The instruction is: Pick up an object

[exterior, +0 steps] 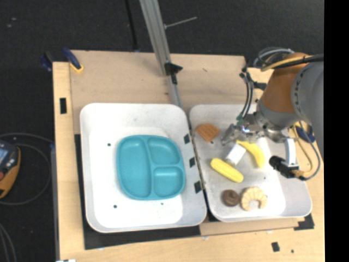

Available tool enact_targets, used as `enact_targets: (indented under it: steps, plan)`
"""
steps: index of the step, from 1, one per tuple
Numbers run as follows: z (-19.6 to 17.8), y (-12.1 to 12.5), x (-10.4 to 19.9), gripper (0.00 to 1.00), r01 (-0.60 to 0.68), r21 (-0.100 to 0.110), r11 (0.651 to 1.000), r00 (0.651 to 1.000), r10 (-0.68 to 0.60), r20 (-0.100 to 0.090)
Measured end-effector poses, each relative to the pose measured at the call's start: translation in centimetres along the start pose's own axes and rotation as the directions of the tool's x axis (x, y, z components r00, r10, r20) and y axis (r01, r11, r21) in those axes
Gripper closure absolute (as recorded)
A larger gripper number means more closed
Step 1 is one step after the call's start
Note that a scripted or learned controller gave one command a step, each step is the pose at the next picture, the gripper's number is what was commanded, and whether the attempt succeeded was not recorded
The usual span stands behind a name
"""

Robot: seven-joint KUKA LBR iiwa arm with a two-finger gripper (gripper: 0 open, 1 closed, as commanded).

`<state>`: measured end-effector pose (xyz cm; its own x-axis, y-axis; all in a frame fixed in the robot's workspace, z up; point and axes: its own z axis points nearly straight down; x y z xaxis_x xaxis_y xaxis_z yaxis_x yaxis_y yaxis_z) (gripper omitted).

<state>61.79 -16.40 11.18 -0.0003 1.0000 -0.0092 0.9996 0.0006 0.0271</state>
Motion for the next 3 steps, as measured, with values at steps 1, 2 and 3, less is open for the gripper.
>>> enact_targets:
  steps: [1,2,3]
  plan:
    - [-1.0,0.0,0.0,1.0,-0.002,0.0,1.0,1.0,0.002,-0.001]
    - [-6.1,0.5,0.7,1.0,0.002,0.022,1.0,1.0,-0.002,-0.008]
    - [-12.6,1.2,0.7,1.0,0.003,0.018,1.0,1.0,-0.003,-0.007]
